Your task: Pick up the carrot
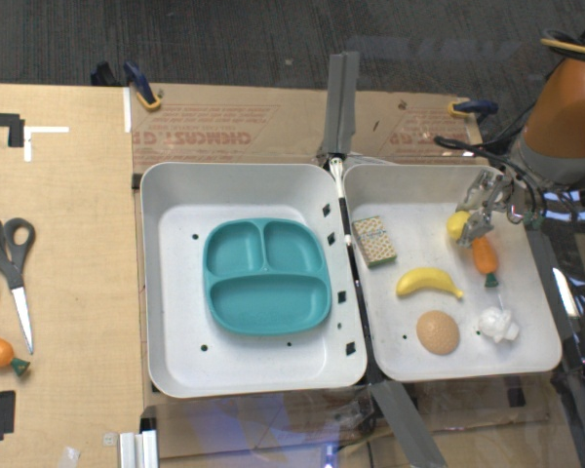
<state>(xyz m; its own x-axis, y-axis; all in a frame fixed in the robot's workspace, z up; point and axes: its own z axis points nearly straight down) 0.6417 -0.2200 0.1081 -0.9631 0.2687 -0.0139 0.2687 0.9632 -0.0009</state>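
We saw the arm point(564, 115) reaching in over the right bin's point(536, 359) right edge, gripper point(480, 218) pointed down just above the carrot point(484, 257); couldn't tell its jaw state. The carrot lay near that edge, long axis running front-to-back, green end toward the front.

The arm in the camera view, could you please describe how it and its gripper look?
The arm enters from the right as a rounded orange band over a grey section. Black cables loop around its wrist. The gripper is small, of silvery metal, with thin fingers.
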